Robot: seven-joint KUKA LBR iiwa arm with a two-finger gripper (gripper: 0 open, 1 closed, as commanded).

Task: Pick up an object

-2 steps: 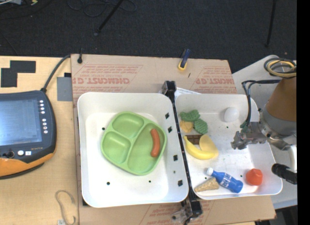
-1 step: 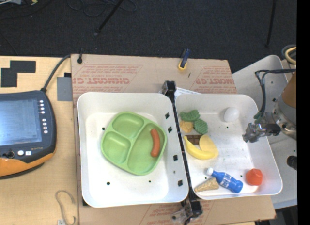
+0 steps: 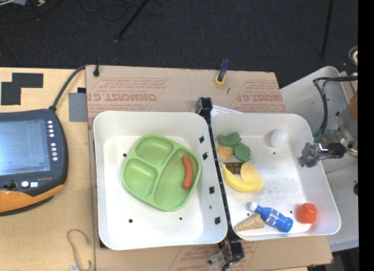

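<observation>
While gripper (image 3: 308, 157) hangs at right bin's (image 3: 327, 197) 3 o'clock rim, state indeterminate, pick not yet done.

Printed upside down in faded red on the flat brown cardboard sheet (image 3: 152, 91): "OAKMONT, CA", twice, not quite certain.

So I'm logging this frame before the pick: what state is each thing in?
green plate: flat in left bin, holds a sausage
banana: lying in right bin
blue bottle: on its side
white ball: resting, untouched
red object: in right bin's corner
gripper: at right bin's edge
</observation>
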